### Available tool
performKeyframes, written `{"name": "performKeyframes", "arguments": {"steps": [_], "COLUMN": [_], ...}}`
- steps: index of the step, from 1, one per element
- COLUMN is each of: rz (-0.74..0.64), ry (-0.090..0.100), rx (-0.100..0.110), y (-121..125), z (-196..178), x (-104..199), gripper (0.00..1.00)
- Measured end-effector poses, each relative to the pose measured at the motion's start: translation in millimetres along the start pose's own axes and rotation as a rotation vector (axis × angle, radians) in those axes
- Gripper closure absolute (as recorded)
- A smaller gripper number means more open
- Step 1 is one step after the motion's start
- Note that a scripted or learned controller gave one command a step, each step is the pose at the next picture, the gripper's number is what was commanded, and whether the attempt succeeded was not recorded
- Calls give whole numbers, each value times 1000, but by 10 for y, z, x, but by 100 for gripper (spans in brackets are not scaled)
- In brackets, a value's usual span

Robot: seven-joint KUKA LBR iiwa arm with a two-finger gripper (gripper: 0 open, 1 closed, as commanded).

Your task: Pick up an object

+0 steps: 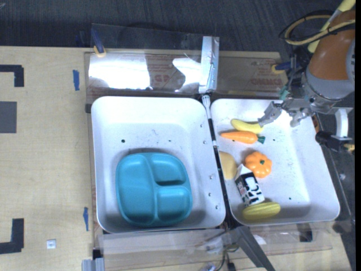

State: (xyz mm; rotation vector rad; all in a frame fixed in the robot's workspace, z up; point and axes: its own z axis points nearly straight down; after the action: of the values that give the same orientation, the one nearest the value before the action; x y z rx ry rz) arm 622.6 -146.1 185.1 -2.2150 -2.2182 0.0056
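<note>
A wooden counter point(39, 168) carries 2 shallow white bins side by side; the left bin point(107, 117) holds a blue divided tray point(153, 187); the right bin point(304, 168) holds a yellow banana point(246, 125) touching an orange carrot point(241, 136), a small orange pumpkin point(258, 164), a black-and-white carton point(249, 188), a yellow-green piece point(261, 210) at the near edge, and a tan piece point(227, 165) against the left wall; the gripper point(285, 112) hangs over the bin's far right part, fingers spread apart, gripping nothing, just right of the banana.
</note>
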Motion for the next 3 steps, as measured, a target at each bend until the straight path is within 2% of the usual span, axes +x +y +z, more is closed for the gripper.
{"name": "performKeyframes", "arguments": {"steps": [1, 2, 3], "rz": [60, 48, 62], "ry": [-1, -5, -1], "rx": [0, -33, -14], "y": [-800, -779, -1019], "z": [91, 703, 991], "x": [-72, -43, 381], "gripper": [0, 0, 0]}}
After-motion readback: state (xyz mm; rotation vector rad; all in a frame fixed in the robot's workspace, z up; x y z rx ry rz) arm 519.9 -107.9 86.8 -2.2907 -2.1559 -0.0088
